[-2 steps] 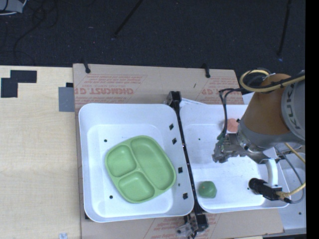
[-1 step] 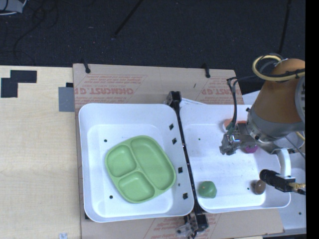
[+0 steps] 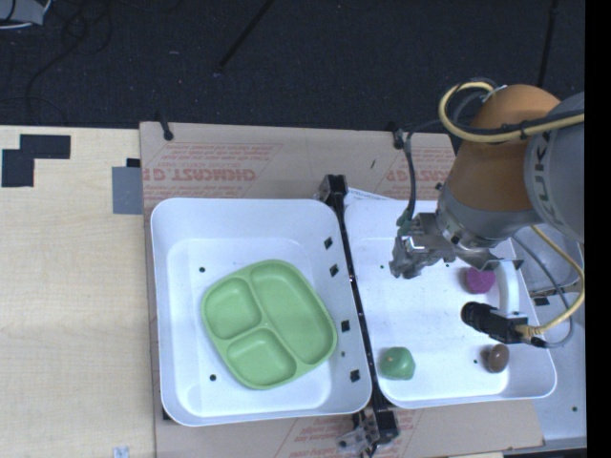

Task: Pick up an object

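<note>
while the end effector (image 3: 405,260) hovers, finger state unclear, green object (image 3: 396,362) lies well below it

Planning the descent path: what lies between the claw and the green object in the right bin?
In the camera view, only bare white bin floor lies between the claw and the green object.
</note>
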Motion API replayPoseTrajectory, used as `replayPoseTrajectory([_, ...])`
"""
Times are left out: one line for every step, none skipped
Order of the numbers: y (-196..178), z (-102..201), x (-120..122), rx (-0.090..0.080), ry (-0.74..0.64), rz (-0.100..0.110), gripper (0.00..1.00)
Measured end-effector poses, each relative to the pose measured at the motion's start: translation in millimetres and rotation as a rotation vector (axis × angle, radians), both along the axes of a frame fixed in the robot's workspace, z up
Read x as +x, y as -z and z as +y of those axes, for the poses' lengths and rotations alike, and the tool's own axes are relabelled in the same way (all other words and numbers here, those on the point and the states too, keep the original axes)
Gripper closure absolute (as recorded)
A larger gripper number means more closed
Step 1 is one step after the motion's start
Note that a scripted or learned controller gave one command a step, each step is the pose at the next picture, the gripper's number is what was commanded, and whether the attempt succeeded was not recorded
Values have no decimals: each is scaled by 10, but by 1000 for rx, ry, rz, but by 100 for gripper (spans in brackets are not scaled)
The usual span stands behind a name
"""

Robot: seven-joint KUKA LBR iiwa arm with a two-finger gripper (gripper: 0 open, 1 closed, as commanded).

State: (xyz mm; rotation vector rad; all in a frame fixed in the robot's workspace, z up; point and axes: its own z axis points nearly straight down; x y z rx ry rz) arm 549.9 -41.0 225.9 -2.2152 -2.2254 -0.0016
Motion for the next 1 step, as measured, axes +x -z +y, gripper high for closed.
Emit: replayPoseTrajectory([-42,506,180,0,0,1,100])
